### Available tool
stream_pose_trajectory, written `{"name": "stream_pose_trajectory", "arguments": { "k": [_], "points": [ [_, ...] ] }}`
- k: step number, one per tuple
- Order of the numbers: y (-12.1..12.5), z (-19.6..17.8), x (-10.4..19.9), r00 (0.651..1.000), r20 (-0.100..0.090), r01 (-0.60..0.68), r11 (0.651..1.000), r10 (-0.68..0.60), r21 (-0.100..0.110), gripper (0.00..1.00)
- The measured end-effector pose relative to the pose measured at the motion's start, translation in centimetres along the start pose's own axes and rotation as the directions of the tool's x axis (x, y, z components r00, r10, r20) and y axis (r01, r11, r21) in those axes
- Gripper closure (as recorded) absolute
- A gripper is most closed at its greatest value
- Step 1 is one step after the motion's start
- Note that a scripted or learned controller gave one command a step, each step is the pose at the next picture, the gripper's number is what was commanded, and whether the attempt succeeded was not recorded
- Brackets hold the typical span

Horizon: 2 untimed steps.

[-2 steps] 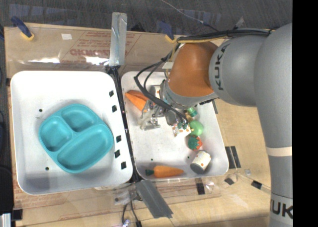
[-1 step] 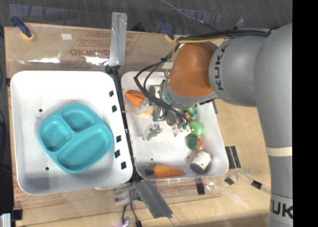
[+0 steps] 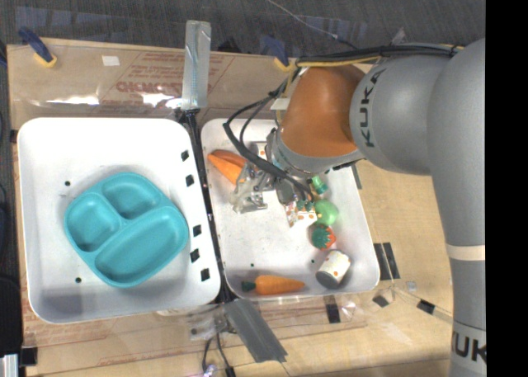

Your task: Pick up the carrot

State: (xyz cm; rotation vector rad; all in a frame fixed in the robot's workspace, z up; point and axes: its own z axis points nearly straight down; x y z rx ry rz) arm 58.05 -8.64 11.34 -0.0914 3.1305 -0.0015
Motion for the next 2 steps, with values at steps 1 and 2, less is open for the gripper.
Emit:
{"name": "stream_pose_trajectory", "arguments": {
  "k": [1, 2],
  "points": [
    [0.0, 0.0, 0.0, 1.0, 0.0, 0.001, 1.0, -0.001, 0.0, 0.0],
    [0.1, -1.0, -0.2, 1.0, 0.006, 0.007, 1.0, -0.007, 0.001, 1.0]
  ]
}}
